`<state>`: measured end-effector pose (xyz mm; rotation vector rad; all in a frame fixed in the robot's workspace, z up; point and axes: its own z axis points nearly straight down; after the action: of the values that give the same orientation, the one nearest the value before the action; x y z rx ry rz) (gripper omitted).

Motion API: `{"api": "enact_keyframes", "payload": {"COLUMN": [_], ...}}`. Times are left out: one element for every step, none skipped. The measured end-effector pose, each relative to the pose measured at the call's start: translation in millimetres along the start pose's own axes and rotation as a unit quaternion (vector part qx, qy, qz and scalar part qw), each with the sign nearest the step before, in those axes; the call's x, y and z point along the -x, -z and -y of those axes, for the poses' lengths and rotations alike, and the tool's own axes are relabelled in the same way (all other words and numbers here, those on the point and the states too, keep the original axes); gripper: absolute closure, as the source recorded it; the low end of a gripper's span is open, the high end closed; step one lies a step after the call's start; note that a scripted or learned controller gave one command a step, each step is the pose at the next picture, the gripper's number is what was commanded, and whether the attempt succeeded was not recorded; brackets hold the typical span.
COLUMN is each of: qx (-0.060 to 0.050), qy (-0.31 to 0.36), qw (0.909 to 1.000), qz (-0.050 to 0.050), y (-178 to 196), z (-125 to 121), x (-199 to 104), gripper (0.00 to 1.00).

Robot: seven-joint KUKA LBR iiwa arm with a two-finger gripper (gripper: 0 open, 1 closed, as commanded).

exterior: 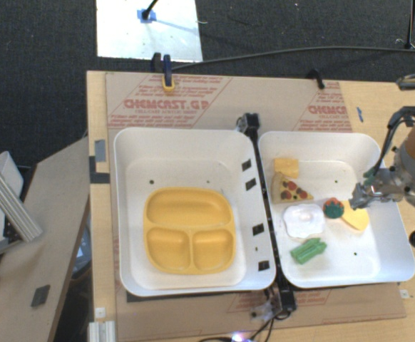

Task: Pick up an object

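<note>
The gripper [359, 197] is reaching in over the right bin [389, 262], its tip hanging just above the yellow wedge-shaped piece [356, 220]. Whether it is open or closed I cannot tell; the tip is small and dark against the bin. It seems to be lining up on that yellow piece, probably because it is lying nearest the arm's side with bare floor around it.

Just beside the tip, away from the arm, a red and green toy [333, 208] is sitting close to the yellow piece, which may be crowding the grasp. Further out are a white disc [303, 220], a green toy [308, 250], a pizza slice [290, 189] and a yellow block [287, 166]. Farthest off, in the left bin [132, 191], a yellow divided tray [190, 229] is lying flat.
</note>
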<state>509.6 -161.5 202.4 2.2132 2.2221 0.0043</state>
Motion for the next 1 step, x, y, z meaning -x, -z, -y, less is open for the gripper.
{"api": "enact_keyframes", "payload": {"qx": [0.0], "qy": [0.0], "qw": [1.0], "qz": [0.0], "y": [43.8], "z": [-2.0], "x": [0.4], "gripper": [1.0]}}
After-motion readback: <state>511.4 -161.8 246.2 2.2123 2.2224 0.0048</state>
